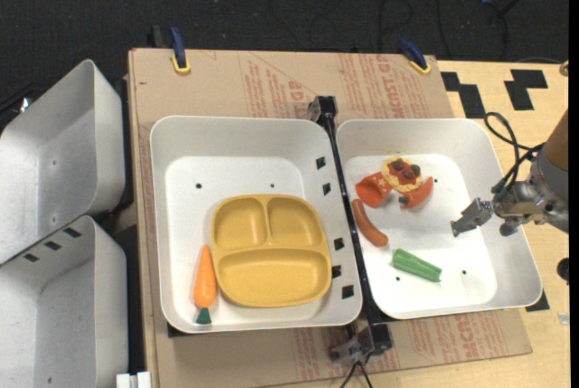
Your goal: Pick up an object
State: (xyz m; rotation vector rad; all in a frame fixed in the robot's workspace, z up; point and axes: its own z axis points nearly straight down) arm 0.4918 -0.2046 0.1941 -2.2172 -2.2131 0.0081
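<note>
Camera view, looking down on the bench, has the gripper [484, 219] low over the right side of the right bin [470, 142], its dark fingertip reaching toward the bin's middle; whether the claw is spread or closed cannot be told from this angle, and nothing is seen between its tips. The candidates for picking lie to its left on the bin floor: a green pepper-like piece [416, 265] nearest, toward the front, a red sausage [369, 222] close to the dividing wall, and a pizza-slice toy [401, 175] with red pieces beside it toward the back. The left bin [181, 151] holds a yellow divided tray [270, 249] and an orange carrot [204, 278] just beside the tray's left edge — both well apart from the arm. The step in hand looks like an approach to a grasp. To do it well, the arm would likely choose the green piece, which lies alone with bare floor around it, turn the wrist so the claw closes across the piece's short width rather than along its length, centre over its middle, and descend straight — a slanted entry risks nudging it away over the smooth floor.
</note>
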